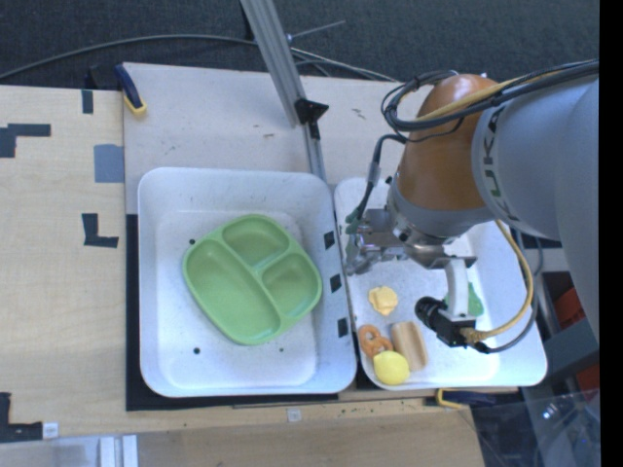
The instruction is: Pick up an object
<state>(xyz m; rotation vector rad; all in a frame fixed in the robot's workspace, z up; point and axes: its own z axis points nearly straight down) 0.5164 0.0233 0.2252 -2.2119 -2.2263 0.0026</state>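
Pincer [364, 253] hangs over the right bin [526, 358] near a yellow piece [384, 301]; its state cannot be told.

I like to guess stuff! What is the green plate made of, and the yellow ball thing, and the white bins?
The green divided plate looks like matte moulded plastic: one even colour, soft rounded ridges. The yellow lemon-shaped toy seems smooth plastic or rubber, with a faint shine; hard to say which. The white bins look like speckled hard plastic with rounded rims.

grey arm [545, 154], orange band [443, 144], black cables [428, 100]
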